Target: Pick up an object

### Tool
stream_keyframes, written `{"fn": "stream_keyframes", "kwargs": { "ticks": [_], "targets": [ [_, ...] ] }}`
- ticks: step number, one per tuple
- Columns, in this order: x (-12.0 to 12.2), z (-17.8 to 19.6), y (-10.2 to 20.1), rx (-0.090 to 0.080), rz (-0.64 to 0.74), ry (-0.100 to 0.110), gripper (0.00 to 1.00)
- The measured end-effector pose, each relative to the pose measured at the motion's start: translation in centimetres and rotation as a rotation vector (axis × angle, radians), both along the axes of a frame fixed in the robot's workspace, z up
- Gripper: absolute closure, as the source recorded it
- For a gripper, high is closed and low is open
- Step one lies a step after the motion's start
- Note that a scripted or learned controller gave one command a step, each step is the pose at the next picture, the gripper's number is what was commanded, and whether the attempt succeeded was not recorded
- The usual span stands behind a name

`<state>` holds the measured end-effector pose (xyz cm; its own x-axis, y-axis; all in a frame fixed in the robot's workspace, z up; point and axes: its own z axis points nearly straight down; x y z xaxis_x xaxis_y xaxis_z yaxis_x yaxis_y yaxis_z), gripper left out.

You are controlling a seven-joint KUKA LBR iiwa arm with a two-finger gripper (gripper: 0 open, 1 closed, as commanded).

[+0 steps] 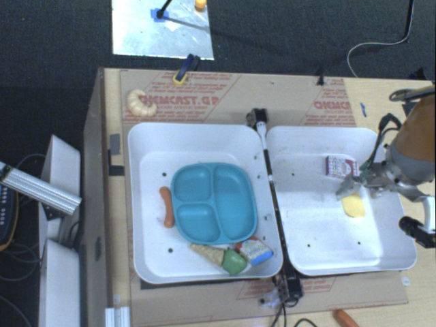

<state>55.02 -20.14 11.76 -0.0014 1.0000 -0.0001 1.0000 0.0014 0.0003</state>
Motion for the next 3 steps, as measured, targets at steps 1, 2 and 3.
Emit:
{"fn": "stream_keyframes", "kwargs": {
  "ticks": [1, 2, 3],
  "targets": [
    [-0.3, -1.6, -0.5, 0.000, -0.001, 0.000, 0.00],
    [-0.2, -0.5, -0.5, -0.001, 0.000, -0.004, 1.00],
    [-0.2, -0.5, -0.5, -0.001, 0.001, -0.003, 0.00]
  ]
}}
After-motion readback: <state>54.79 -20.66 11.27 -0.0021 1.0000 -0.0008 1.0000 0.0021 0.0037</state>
